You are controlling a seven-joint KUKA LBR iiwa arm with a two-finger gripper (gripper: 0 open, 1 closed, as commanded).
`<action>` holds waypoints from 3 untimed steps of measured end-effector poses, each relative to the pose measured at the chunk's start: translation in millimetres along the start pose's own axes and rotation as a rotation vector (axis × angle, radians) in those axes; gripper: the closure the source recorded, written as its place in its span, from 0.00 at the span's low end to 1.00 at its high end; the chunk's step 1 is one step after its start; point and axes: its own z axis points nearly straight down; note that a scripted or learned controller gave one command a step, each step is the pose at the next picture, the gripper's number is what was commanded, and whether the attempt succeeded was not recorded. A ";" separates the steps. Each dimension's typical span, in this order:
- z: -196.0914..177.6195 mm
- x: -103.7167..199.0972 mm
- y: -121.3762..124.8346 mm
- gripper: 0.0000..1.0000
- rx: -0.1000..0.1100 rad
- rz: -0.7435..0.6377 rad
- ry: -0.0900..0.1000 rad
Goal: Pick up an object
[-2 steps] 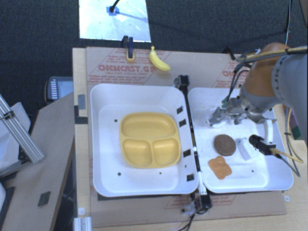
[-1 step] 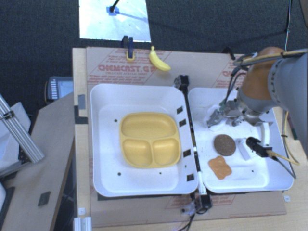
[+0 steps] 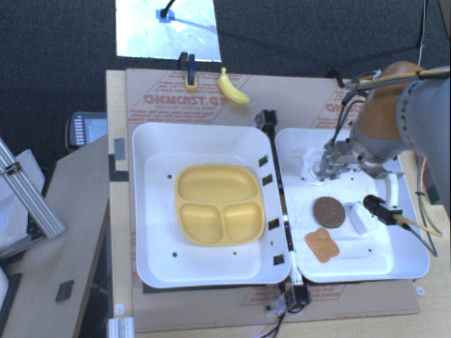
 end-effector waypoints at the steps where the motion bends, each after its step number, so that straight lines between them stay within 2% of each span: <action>1: -44.2 -3.5 4.4 1.00 0.007 -0.002 -0.001; 2: -93.6 -5.0 15.7 1.00 0.006 -0.002 -0.001; 3: -125.2 -5.1 17.3 1.00 0.007 -0.003 0.000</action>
